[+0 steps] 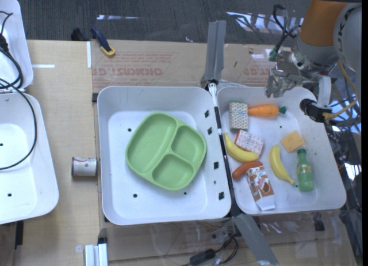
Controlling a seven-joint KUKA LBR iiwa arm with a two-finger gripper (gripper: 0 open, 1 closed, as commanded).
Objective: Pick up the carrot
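Observation:
The carrot (pixel 265 110), orange with a small green top at its right end, lies on its side near the back of the right bin (pixel 333 193). My gripper (pixel 276 89) hangs over the bin's back rim, a short way above and behind the carrot, with nothing seen between its fingers. The grey arm with its orange band rises from it toward the upper right.
The right bin also holds a wafer block (pixel 238 115), a pink packet (pixel 249 142), two bananas (pixel 241 152) (pixel 280 164), a red sausage (pixel 246 169), a cheese wedge (pixel 292 141), a green bottle (pixel 305 171) and a carton (pixel 261 187). A green divided plate (pixel 167 151) sits in the left bin.

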